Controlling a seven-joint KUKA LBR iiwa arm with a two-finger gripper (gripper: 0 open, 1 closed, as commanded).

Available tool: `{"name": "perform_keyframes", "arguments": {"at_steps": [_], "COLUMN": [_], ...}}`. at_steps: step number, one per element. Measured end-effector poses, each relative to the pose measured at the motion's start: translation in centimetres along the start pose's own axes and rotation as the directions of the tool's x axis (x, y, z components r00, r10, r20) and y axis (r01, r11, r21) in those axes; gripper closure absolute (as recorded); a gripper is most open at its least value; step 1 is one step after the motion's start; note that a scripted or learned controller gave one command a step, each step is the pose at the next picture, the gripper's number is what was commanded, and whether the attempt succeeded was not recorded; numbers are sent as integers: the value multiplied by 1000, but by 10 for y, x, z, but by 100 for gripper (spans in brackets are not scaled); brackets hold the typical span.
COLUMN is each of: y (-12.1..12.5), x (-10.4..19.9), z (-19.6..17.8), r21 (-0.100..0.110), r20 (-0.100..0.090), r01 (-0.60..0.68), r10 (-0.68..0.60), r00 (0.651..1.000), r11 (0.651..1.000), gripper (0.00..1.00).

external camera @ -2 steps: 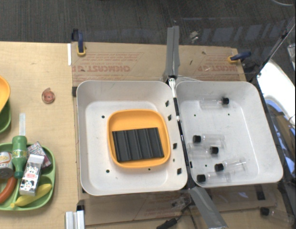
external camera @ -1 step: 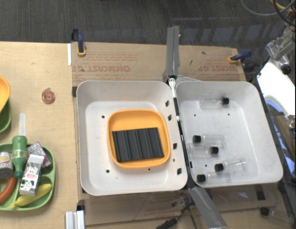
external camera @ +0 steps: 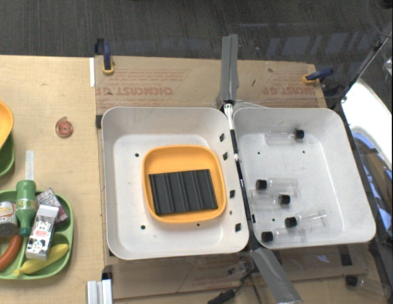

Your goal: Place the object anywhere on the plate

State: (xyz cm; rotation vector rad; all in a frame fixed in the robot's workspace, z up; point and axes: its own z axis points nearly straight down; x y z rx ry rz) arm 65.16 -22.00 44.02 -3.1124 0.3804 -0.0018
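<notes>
Camera view: a yellow plate [external camera: 184,183] with a dark ridged thing [external camera: 183,191] on it is seen in the left bin [external camera: 120,189]. Small clear vials [external camera: 279,198] are scattered in the right bin [external camera: 329,170].

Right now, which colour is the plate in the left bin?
Orange-yellow plate, seen in the camera view.

plate [external camera: 184,159]: orange-yellow, rounded-square, flat in middle of left white bin | object [external camera: 184,192]: dark grey ribbed rectangular slab, lying flat on plate, long side across, covering lower centre, edges inside rim | orange rim showing all round, widest at top
</notes>
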Motion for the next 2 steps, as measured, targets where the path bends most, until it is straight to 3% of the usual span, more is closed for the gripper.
{"name": "perform_keyframes", "arguments": {"at_steps": [1,2], "y": [-48,-2], "x": [-3,8], "z": [0,5], "r21": [1,1], "r20": [0,-2], "r01": [45,45], "r10": [-45,-45], "r00": [999,999], "r11": [999,999], "gripper": [100,100]}}
